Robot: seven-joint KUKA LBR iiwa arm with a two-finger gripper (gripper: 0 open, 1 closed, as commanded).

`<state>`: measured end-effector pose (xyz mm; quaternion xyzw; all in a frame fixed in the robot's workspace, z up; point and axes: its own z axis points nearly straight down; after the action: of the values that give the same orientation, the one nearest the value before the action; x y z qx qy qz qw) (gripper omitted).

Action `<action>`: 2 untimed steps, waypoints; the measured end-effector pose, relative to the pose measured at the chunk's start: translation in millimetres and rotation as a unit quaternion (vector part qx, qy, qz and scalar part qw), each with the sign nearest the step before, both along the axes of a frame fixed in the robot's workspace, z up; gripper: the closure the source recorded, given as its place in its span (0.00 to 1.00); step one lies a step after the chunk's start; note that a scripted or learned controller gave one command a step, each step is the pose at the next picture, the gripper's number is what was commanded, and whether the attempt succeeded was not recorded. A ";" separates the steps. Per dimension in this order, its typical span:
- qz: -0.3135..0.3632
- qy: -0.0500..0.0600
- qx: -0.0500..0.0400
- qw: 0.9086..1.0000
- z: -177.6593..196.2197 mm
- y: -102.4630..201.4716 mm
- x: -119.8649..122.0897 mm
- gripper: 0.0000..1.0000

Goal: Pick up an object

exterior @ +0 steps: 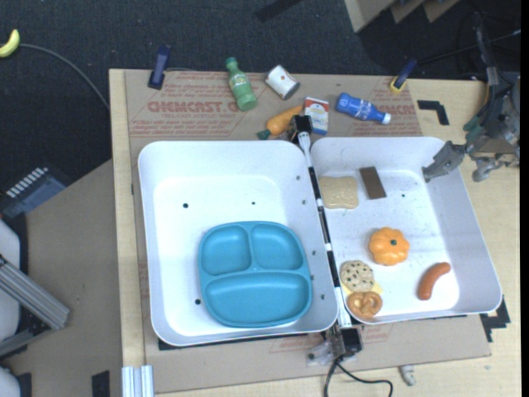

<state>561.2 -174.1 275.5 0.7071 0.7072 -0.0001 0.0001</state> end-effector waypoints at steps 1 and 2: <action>0.001 0.002 0.001 1.000 -131.7 47.2 11.5 0.00; 0.000 0.001 0.001 1.000 -191.3 68.5 -29.9 0.00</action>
<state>531.3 -105.5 84.2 0.7073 0.7069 -0.0002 -0.0007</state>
